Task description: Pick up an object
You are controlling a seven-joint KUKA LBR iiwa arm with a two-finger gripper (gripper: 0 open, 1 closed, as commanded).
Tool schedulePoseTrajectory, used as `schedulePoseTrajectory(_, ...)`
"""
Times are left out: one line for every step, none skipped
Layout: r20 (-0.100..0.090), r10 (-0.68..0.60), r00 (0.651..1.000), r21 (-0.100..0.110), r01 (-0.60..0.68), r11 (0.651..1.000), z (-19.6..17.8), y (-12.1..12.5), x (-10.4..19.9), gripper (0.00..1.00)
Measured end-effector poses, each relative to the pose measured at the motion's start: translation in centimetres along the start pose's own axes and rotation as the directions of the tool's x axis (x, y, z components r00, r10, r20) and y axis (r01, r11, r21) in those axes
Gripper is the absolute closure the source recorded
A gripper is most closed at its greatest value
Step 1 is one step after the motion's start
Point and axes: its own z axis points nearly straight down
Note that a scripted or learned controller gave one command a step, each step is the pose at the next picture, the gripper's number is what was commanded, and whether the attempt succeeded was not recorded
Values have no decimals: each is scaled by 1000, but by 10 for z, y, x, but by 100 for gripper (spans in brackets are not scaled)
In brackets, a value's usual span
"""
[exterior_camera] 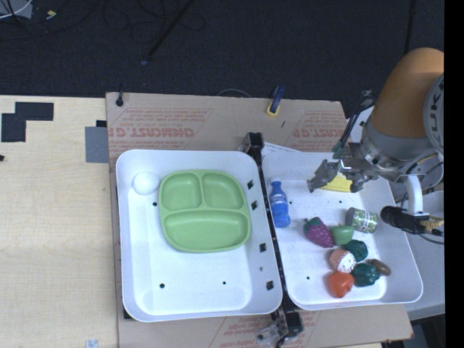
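Note:
My gripper (338, 177) hovers over the back of the right bin (304, 158), its fingers (320, 175) spread open. A flat yellow thing (338, 185) lies on the bin floor just below and between them; I cannot tell whether they touch it. Left of it, a blue bottle (278, 204) rests by the bin's left wall. Toward the front lie a purple grape bunch (317, 231), a small tin can (362, 220), a light green piece (342, 233), a dark green piece (356, 250), a red and white piece (342, 260), an orange piece (338, 284) and a green pepper (366, 274).
The left bin (188, 296) holds a green divided plate (204, 210) and a white ball (145, 183) in its back left corner. A black divider (264, 216) runs between the bins. The arm's orange band (409, 93) rises at the right.

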Motion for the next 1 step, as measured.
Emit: schedulePoseTrajectory(-1, -1, 1000, 4, 1, 1000, 54, 10, 0, 0)
